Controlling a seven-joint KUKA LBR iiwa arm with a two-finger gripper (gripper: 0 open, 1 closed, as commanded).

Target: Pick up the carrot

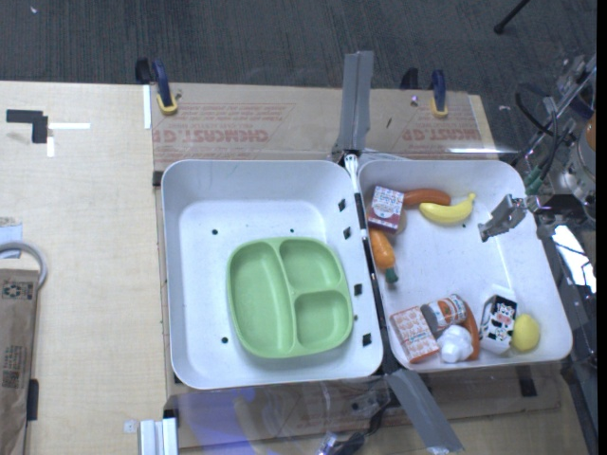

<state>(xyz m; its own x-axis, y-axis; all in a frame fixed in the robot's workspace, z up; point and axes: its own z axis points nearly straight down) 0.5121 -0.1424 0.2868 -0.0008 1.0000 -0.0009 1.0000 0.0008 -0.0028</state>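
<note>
The carrot (382,250) is orange with a green stub at its near end. It lies along the left wall of the right bin (446,263), just below a small red and white box (386,207). My gripper (500,218) hangs over the right side of that bin, far to the right of the carrot and clear of it. Nothing shows in the gripper.
A banana (448,209) and a red sausage (427,197) lie at the bin's back. Near its front edge lie a cracker box (413,335), a brown jar (446,312), a milk carton (497,322) and a lemon (524,332). The left bin (190,254) holds a green divided plate (289,297).
</note>
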